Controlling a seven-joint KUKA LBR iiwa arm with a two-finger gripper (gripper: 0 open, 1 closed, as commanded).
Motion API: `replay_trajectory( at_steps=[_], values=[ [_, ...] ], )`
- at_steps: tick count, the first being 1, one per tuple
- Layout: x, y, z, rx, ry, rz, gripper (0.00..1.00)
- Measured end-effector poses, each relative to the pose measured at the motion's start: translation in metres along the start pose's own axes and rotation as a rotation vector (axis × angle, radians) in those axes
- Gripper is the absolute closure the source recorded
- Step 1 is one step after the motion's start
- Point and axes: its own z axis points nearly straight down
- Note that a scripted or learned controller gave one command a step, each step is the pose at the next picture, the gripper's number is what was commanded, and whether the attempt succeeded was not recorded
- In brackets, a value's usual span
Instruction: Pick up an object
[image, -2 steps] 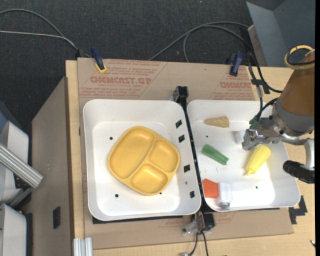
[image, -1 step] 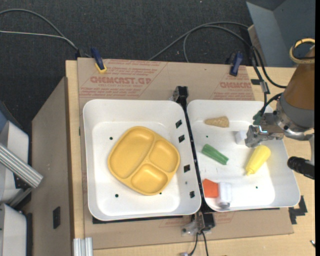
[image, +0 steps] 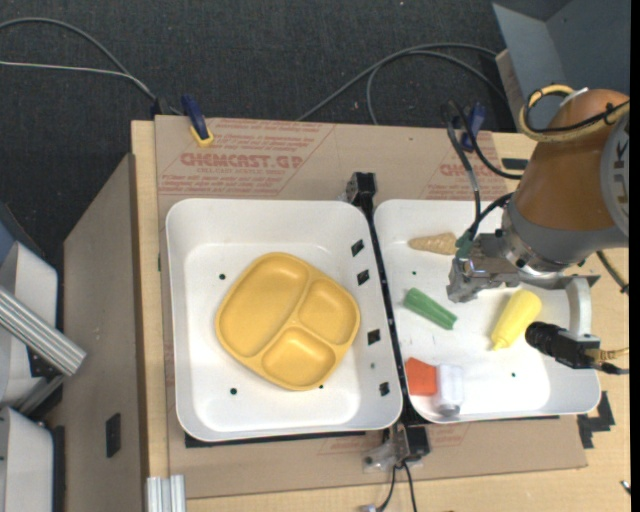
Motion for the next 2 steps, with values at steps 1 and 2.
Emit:
replay_trajectory(
  at_steps=[1, 2],
  values=[
    [0.056, -0.004, -0.009, -0.003, -0.001, 0.001, 1.00],
    [0.118, -0.005, -0.013, -0.003, 0.000, -0.001, 1.00]
  ],
)
